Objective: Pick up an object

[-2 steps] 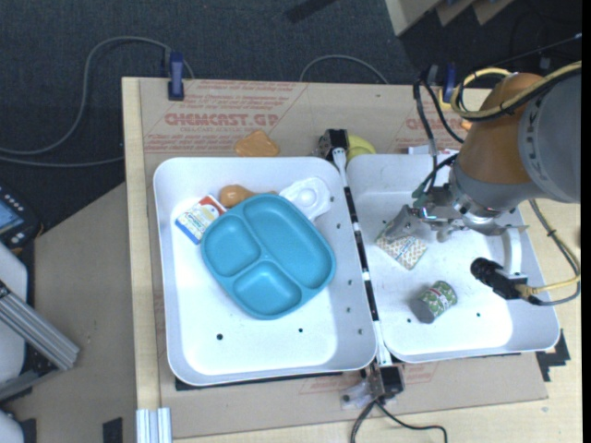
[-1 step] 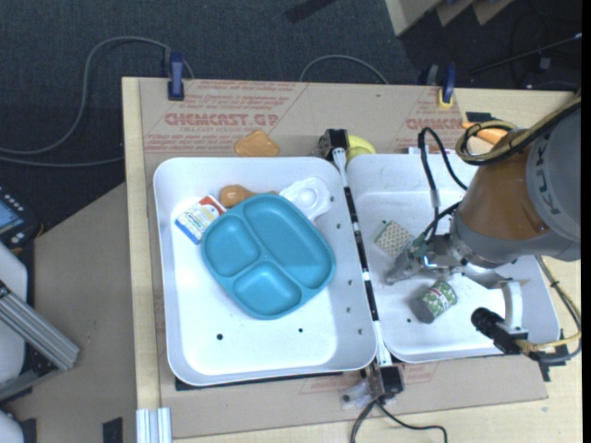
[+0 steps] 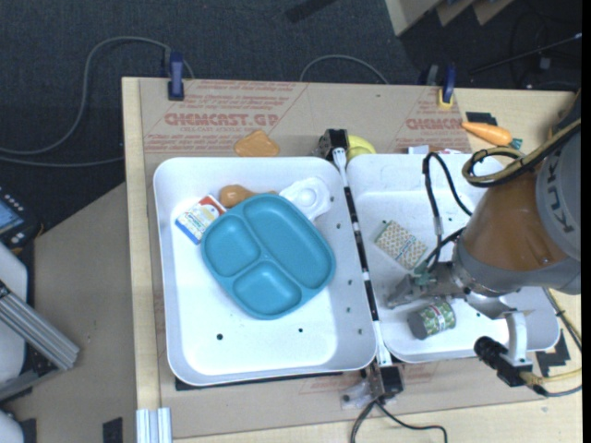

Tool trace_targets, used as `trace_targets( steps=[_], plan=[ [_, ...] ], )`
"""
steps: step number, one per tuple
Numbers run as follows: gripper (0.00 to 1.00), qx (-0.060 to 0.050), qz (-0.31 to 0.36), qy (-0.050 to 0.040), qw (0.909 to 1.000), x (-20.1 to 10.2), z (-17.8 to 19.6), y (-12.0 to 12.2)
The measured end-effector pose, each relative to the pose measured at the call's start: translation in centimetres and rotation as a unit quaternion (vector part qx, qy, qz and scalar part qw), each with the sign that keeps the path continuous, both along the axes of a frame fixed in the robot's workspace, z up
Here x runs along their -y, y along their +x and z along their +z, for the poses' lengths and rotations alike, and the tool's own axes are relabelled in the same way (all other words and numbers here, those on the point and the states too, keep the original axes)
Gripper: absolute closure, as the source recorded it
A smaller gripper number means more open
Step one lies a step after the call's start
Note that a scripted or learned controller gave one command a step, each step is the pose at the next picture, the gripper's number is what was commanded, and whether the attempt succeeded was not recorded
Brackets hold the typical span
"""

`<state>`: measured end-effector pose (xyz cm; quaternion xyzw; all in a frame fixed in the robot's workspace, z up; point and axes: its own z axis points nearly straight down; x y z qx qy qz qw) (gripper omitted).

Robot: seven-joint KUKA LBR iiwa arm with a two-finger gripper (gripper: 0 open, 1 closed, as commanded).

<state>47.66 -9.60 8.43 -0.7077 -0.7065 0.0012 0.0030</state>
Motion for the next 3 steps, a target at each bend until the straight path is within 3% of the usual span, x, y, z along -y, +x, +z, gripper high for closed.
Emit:
trace_targets(
  steps=[1, 2, 3],
  plan=[
    [0.00, 0.005, 0.001, -0.0025, 1.0000, 1.7, 0.0, 3.6],
    [0.00, 0.007, 0.003, -0.0023, 1.0000, 0.7, 0.1, 11.5],
    [1.00, 0.005, 0.002, -0.0019, 1.0000, 0.8, 1.1, 11.2]
  ],
)
